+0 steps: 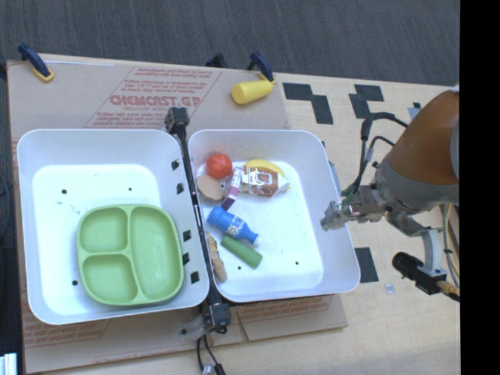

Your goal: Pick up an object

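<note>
The gripper (332,217) hangs at the right bin's (312,143) right rim; whether its fingers are apart I cannot tell. The bottle (232,224) lies near that bin's left wall. It looks light, stiff and rollable; grip across its middle.

- Arm (426,143): cut off at right edge.
- Gripper (334,216): blurred at the right bin's rim (337,201); finger state indeterminate.
- Snack packet (262,179): label print too small to read.
</note>
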Motion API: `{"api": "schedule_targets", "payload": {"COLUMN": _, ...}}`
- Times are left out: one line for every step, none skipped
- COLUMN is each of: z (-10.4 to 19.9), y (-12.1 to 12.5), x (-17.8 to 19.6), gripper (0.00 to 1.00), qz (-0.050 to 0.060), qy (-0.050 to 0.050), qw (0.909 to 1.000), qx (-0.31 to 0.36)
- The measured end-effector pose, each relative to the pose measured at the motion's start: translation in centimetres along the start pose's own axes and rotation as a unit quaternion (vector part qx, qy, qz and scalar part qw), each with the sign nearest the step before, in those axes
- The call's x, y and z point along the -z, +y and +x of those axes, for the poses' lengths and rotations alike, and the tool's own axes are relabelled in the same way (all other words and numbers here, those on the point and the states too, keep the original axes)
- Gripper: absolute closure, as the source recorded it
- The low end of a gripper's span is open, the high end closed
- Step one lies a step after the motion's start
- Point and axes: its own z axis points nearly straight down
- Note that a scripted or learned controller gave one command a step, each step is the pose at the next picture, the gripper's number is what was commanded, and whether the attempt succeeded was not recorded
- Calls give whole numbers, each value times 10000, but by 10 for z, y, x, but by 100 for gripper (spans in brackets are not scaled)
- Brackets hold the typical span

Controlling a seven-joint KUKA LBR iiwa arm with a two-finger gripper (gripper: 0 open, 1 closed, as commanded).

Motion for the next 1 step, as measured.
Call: {"api": "schedule_targets", "payload": {"z": -1, "y": 1, "x": 27, "gripper": 100, "qz": -24, "qy": -8, "qw": 10000, "qx": -4}}
